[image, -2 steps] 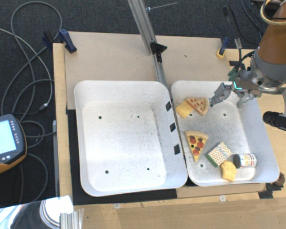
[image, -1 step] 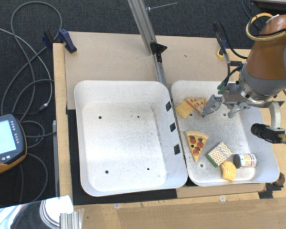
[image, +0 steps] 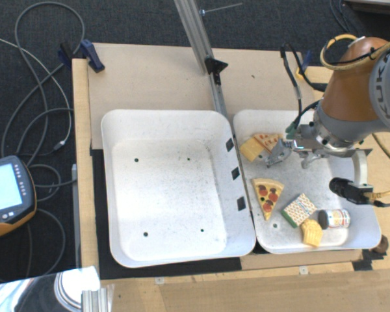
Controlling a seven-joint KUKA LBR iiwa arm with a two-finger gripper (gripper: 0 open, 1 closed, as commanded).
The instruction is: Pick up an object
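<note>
My gripper [image: 292, 157] hangs over the back part of the right bin [image: 361, 236], open, with bare bin floor between its fingers. Its left finger [image: 279, 155] is close beside a yellow wedge with a pizza-slice top [image: 257, 145] at the bin's back left; I cannot tell whether they touch. In front of the gripper lie a pizza slice [image: 268, 195], a green box with a checkered face [image: 299, 209], a yellow lumpy piece [image: 312, 233] and a small can on its side [image: 337, 218].
The left bin [image: 117, 135] stands next to the right one, with a black-clipped divider edge [image: 236, 174] between them. A slanted metal pole [image: 195, 31] rises behind the bins. A teach pendant [image: 6, 194] and cables lie off the bench at left.
</note>
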